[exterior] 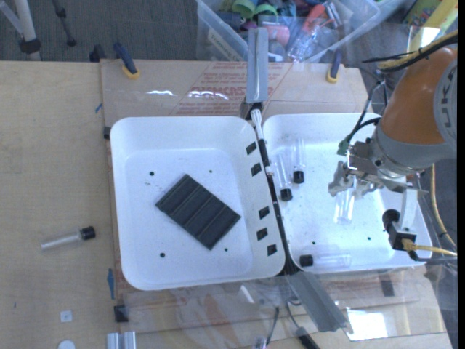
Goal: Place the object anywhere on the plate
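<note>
A dark grey ribbed plate (197, 210) lies tilted on the floor of the left white bin (131, 140). In the right bin (378, 257) are several clear tubes with black caps: two near the divider (285, 184) (298, 167) and one by the front wall (323, 258). My gripper (351, 186) is over the middle of the right bin. Another clear tube (344, 207) shows just under its lower edge, touching or nearly touching it. Whether that tube is gripped is unclear.
A clamped divider bar (263, 187) separates the two bins. A loose capped tube (67, 238) lies on the bench left of the bins. A clear tub of colourful items (290, 9) stands behind. Cables hang by the right bin's right wall (407, 242).
</note>
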